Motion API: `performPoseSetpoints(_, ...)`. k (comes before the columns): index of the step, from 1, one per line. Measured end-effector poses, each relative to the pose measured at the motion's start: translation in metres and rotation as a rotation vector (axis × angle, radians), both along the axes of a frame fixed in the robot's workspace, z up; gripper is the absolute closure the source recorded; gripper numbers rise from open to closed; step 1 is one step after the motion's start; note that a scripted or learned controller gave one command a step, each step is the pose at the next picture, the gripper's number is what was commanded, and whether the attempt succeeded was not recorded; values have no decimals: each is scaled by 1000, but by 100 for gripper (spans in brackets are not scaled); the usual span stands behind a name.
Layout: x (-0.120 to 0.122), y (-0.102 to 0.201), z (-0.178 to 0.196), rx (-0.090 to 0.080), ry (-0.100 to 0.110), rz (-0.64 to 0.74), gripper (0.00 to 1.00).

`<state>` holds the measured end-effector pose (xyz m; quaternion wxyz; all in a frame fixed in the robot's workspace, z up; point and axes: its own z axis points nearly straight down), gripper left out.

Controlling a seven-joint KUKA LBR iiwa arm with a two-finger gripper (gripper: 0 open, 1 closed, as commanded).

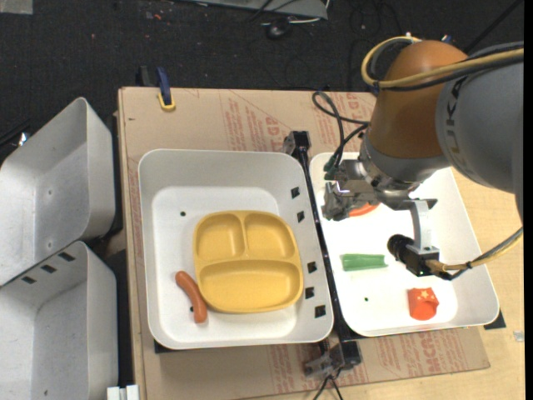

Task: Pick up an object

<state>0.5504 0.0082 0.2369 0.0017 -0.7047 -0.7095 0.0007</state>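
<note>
My gripper hangs low over the upper left part of the right bin, under the grey arm with its orange band. Just to its right an orange-red piece lies on the bin floor, partly hidden by the wrist; whether the gripper touches it cannot be made out. A flat green piece lies in the middle of that bin. A red strawberry-like piece sits near its front right corner.
The left bin holds a yellow divided plate and an orange-brown sausage at the plate's front left. A black camera block hangs off the wrist over the right bin. Grey trays stand left of the bench.
</note>
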Motion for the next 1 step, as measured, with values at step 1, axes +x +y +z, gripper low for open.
performPoseSetpoints(1, -20, 58, -6, 0, 0, 2, 100)
